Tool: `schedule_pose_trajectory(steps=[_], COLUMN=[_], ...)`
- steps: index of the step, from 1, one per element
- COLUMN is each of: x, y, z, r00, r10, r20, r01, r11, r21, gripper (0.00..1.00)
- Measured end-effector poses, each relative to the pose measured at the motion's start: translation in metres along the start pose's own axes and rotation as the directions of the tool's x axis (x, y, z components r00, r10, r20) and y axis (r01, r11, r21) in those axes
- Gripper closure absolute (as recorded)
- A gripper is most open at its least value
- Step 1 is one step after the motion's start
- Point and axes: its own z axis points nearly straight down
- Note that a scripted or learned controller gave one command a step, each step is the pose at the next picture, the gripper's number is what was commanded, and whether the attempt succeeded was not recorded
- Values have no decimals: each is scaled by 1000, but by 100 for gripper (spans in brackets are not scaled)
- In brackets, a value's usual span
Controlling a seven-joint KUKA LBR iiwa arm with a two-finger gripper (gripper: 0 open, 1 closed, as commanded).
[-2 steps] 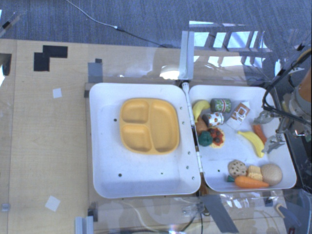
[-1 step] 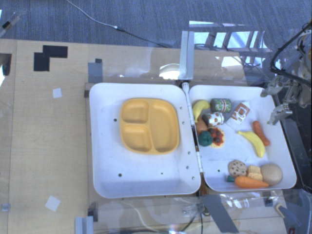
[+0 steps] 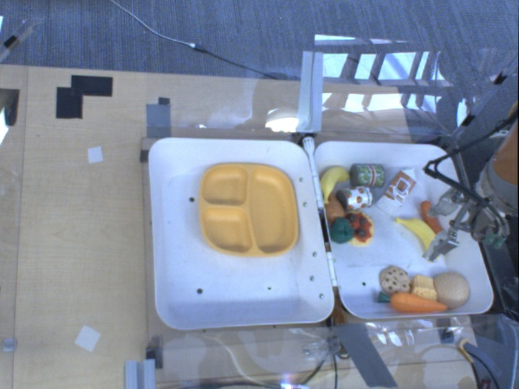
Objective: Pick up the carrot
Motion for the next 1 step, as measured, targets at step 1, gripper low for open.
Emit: schedule_pose_trajectory(steps=[1], x=[34], y=[-14], z=[56], r00=[993], r10=[115], r20=[4], r01=[-115], r11=[993], r21=[0], gripper=[0])
